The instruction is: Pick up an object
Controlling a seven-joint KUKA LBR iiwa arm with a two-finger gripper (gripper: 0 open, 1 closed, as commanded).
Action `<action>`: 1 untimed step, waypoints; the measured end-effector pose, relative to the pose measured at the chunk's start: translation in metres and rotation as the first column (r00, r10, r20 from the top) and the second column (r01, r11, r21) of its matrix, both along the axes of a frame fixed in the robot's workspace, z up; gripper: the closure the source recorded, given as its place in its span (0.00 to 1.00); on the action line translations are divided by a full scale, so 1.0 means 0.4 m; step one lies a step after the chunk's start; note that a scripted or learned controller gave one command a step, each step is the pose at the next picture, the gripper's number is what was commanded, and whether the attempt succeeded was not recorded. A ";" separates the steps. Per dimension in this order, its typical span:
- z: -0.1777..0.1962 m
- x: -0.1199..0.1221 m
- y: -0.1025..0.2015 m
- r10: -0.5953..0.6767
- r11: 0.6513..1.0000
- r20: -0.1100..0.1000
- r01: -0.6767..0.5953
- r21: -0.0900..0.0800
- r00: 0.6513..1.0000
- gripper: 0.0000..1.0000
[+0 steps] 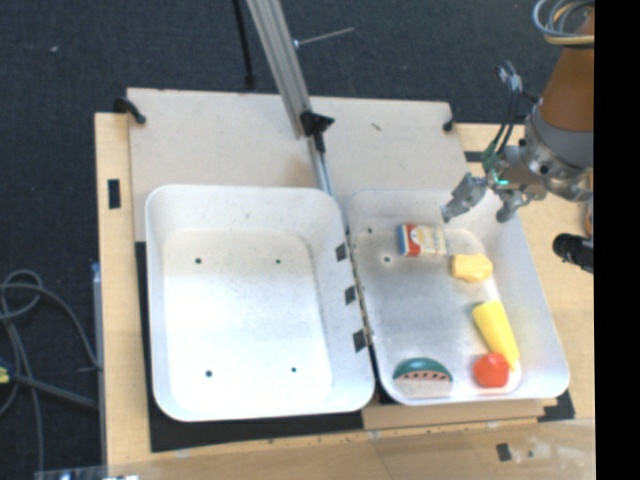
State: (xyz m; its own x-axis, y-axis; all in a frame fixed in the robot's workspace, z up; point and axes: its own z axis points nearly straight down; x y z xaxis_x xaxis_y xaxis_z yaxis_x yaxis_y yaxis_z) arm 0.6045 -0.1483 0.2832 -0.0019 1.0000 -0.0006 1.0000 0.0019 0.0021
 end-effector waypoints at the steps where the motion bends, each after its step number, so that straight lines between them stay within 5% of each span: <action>1: -0.157 0.000 -0.010 -0.004 1.000 -0.007 0.004 -0.001 1.000 0.00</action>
